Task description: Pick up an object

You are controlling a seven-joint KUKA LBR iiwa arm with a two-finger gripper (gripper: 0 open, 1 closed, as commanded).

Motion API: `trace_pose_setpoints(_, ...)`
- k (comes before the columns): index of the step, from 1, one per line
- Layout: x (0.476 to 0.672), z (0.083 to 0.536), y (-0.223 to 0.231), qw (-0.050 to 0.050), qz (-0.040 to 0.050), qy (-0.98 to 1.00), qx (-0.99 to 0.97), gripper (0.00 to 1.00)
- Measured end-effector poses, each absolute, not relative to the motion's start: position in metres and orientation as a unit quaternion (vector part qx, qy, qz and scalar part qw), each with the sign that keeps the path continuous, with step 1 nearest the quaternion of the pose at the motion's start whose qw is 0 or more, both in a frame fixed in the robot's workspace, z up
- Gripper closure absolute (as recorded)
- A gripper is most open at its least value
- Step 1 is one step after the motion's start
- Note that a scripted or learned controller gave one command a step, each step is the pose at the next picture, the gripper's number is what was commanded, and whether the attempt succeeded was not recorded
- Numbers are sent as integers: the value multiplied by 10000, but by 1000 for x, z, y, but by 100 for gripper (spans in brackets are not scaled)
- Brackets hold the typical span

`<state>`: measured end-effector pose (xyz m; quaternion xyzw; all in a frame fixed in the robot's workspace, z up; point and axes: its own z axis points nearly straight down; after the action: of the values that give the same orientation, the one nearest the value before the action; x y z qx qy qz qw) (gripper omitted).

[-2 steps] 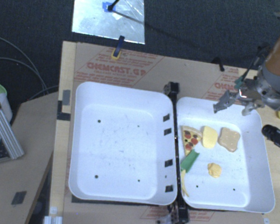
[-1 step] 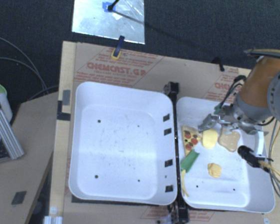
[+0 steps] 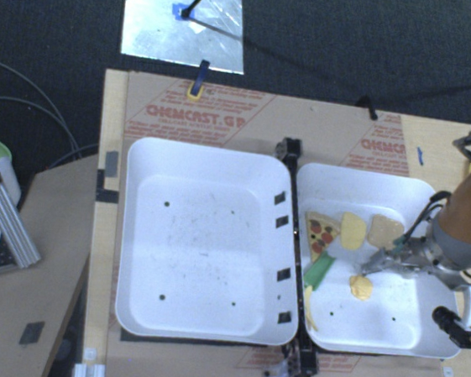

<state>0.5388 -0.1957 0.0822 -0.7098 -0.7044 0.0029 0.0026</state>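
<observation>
Looking down, I see a cardboard-covered table (image 3: 252, 113) on dark carpet (image 3: 52, 19) bearing two white bins. In the right bin (image 3: 388, 336), the claw (image 3: 375, 265) sits just above a small yellow object (image 3: 361, 287), near a pizza slice (image 3: 321, 233). I cannot tell its finger state.

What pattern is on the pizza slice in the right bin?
Tan with red pepperoni dots: the pizza slice, seen in the camera view.
</observation>
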Motion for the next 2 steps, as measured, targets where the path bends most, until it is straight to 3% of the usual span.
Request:
trace_pose_setpoints(1, 484, 84, -126, 35, 0, -7091, -7051, 0)
trace_pose_setpoints(2, 540, 85, -146, -32, -16, -7086, -7056, 0)
